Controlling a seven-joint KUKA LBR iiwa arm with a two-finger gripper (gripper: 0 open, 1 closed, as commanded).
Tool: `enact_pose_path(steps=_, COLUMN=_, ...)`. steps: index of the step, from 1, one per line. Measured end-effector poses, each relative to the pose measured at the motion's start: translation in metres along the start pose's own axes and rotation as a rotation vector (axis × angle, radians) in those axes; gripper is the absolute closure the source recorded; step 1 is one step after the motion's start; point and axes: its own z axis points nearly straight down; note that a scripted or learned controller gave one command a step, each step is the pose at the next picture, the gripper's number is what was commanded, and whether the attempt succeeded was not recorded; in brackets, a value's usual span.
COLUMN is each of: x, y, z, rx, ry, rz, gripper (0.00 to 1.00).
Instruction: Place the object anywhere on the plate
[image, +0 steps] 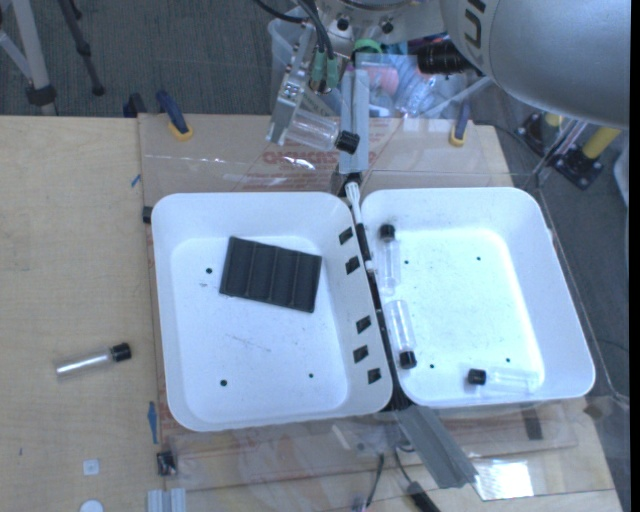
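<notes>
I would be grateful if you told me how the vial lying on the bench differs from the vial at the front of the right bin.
The bench vial lies outside both bins, on bare wood left of the left bin; the front vial lies inside the right bin, near its front edge. The bench vial's black cap points right, the front vial's points left. The bench vial looks whitish, the front vial nearly transparent. Both are small capped tubes lying on their sides.
</notes>
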Motion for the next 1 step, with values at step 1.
enact_pose_path(steps=1, x=0.0645, y=-0.0075, z=0.1934, rx=0.003, ry=0.007, rz=-0.095, gripper=1.0)
